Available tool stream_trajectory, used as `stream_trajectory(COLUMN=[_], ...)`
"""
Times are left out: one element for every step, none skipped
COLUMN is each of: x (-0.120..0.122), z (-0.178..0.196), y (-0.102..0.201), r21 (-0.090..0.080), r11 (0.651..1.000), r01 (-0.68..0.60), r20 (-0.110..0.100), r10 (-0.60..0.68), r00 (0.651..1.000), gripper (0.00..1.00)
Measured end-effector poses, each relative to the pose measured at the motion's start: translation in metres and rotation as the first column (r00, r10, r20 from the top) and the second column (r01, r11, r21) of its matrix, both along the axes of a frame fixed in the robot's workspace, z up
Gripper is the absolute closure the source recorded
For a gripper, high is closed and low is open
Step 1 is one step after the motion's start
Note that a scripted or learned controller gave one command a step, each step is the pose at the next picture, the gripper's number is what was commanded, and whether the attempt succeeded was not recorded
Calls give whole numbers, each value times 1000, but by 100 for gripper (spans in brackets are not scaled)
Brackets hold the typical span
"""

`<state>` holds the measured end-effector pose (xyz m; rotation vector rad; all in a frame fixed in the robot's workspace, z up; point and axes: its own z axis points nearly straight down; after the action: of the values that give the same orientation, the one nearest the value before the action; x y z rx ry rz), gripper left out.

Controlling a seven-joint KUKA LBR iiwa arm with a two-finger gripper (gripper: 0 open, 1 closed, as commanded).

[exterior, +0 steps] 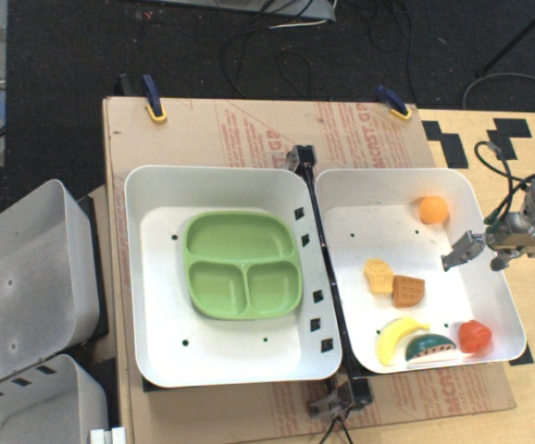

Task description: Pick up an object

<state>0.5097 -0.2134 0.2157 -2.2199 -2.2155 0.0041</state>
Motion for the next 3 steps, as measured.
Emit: stream_trajectory(x=[-3, -4, -3], z=[-46, -96, -83], y=[-6, 5, 4], r21=[-1, 0, -2], r11=[1000, 1000, 1000], r01=[1, 0, 1], r20=[1, 2, 7], r10=[-1, 0, -1], r00=[1000, 1000, 1000], gripper=[0, 0, 100])
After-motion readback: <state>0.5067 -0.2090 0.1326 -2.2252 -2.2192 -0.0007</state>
